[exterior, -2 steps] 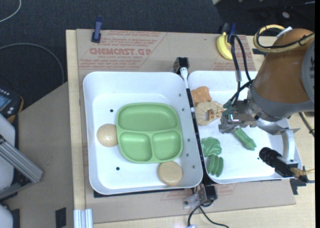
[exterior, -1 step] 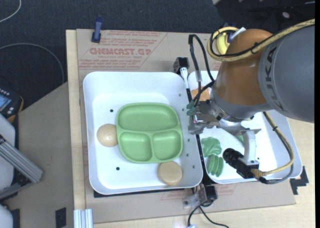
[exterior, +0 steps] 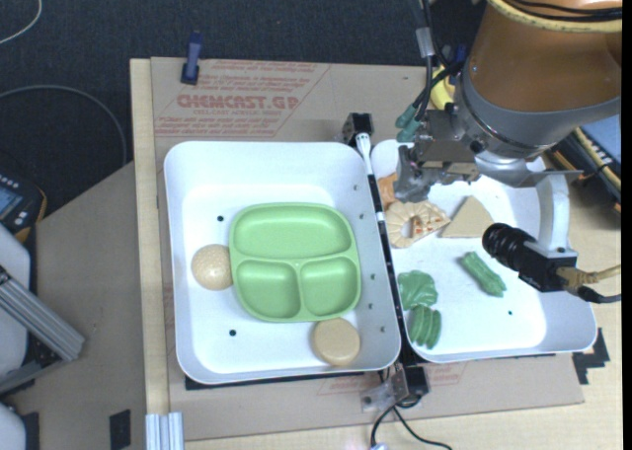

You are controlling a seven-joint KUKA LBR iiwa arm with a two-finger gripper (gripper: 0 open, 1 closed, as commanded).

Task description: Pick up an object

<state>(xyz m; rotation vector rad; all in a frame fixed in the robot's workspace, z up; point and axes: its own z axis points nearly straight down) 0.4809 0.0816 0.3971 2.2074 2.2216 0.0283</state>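
My gripper (exterior: 408,188) hangs low over the far left corner of the right bin (exterior: 553,335). Just below it lies a pizza slice (exterior: 415,223), with a tan wedge (exterior: 470,219) beside it on the right. A small orange piece (exterior: 387,186) sits against the gripper's left side. Nearer the front of this bin lie a green pod (exterior: 484,273), a green leafy piece (exterior: 417,288) and a green pea pod (exterior: 425,326). I see nothing held by the gripper.
The left bin (exterior: 188,201) holds a green divided tray (exterior: 294,261) and two beige round biscuits (exterior: 211,266) (exterior: 337,340). A black divider (exterior: 378,231) runs between the bins. The arm's large body covers the right bin's far right.
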